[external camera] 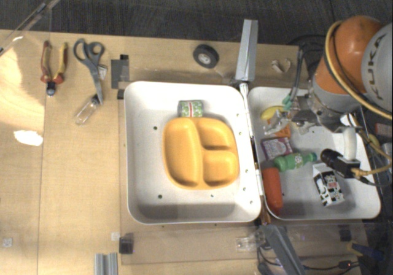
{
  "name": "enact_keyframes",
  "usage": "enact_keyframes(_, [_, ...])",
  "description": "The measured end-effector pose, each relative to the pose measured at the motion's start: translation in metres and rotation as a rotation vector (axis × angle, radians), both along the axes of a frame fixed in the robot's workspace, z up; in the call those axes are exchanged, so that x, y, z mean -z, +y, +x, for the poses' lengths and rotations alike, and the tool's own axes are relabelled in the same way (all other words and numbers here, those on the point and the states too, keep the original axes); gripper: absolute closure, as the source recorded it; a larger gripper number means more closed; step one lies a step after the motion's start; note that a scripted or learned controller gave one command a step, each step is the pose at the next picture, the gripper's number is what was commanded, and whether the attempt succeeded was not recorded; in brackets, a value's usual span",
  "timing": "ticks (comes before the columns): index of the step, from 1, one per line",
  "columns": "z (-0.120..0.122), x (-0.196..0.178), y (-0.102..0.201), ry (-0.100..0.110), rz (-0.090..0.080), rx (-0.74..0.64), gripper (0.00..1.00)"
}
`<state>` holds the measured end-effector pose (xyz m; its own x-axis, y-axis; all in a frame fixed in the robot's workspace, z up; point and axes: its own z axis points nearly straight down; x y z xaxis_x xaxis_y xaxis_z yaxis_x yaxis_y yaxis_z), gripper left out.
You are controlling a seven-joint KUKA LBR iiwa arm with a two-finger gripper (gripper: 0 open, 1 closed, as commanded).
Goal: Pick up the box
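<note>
Left bin [141,145]: yellow divided tray [199,151] near centre, three compartments; small green-and-red box [191,108] touching its far edge. Right bin [368,206]: purple packet [276,146], green bottle [295,161] lying on its side, red cylinder [272,186] along the left wall, white printed carton [330,186], yellow item [271,112]. Arm [347,77] over right bin's far end. Table [61,175]: scissors [92,68], pliers [52,66], tape roll [206,56].
</note>
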<state>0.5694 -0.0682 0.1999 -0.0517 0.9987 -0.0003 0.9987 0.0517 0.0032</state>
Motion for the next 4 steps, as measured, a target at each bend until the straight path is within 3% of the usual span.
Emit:
enact_keyframes(1, [0.003,0.094,-0.022,0.0,0.0,-0.036,0.0])
enact_keyframes(2, [0.006,0.081,-0.024,-0.007,-0.003,-0.035,1.0])
enact_keyframes(3, [-0.064,0.015,0.05,-0.001,0.002,0.11,1.0])
enact_keyframes(4, [-0.077,0.016,0.002,-0.001,0.0,-0.197,1.0])
